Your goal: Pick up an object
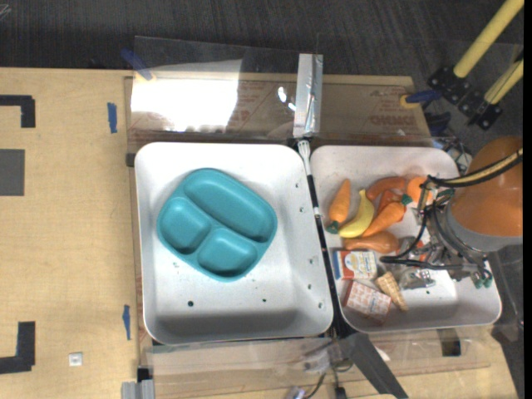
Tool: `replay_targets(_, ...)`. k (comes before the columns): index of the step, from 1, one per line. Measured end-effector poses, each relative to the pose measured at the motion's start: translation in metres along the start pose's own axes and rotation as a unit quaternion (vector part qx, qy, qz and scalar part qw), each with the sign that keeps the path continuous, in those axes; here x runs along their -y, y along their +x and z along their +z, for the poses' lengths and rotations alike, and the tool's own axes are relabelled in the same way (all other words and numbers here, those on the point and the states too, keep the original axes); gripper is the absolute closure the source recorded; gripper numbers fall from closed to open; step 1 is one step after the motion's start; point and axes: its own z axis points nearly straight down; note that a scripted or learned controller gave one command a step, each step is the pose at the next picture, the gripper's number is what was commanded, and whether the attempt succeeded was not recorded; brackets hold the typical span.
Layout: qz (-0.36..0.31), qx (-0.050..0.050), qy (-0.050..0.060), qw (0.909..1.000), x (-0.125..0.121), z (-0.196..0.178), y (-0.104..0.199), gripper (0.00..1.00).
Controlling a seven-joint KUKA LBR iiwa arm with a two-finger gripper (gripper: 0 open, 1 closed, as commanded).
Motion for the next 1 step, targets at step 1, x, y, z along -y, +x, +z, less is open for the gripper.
replay_targets(1,-0.025,-0.001,0.000,0.9997,-0.0027,0.0005,-0.0244,0.00)
